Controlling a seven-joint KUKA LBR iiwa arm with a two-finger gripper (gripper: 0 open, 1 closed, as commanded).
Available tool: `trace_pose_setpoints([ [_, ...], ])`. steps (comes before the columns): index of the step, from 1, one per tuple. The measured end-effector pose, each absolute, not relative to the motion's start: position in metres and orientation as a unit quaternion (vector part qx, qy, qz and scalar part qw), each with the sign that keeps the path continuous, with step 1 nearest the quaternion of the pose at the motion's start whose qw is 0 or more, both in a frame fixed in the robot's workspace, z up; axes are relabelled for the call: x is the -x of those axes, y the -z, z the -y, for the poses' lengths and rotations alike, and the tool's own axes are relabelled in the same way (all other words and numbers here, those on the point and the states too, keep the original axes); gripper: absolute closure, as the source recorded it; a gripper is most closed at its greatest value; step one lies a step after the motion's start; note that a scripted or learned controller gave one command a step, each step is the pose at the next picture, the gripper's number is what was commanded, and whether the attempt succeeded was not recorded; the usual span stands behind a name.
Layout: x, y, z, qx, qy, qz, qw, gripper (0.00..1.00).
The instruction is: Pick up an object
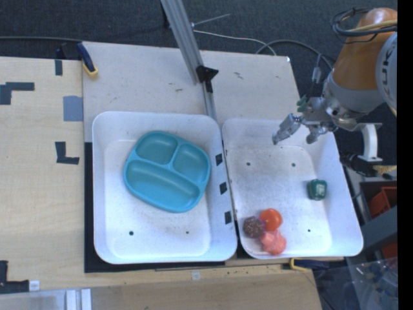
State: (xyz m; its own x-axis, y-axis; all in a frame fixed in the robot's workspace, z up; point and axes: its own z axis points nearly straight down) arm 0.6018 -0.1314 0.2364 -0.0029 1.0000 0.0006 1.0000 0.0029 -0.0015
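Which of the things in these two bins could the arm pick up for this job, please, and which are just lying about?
For the job:
- green object, right bin
- red ball, same bin
- brown ball beside it
- pink lump in front of them
- gripper, above that bin's far end

Lying about:
- blue divided plate, left bin
- metal pole
- yellow-tipped clamp

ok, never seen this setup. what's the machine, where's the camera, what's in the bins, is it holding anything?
It's one grey robot arm with an orange band, reaching in from the right. The one camera is fixed above the bench, looking down at a slant. Its gripper hangs over the far end of the right bin, with nothing between its fingers. The left bin holds a blue divided plate. The right bin holds a small green object near its right wall, and a cluster near its front edge: a red ball, a dark ball and a pink piece.
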Motion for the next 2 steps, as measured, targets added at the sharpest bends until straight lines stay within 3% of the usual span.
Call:
trace_pose_setpoints([
  [1,-0.602,-0.236,0.131,0.706,-0.0003,0.708,0.001,0.00],
  [2,-0.606,-0.191,0.133,0.706,-0.0023,0.708,0.002,0.00],
])
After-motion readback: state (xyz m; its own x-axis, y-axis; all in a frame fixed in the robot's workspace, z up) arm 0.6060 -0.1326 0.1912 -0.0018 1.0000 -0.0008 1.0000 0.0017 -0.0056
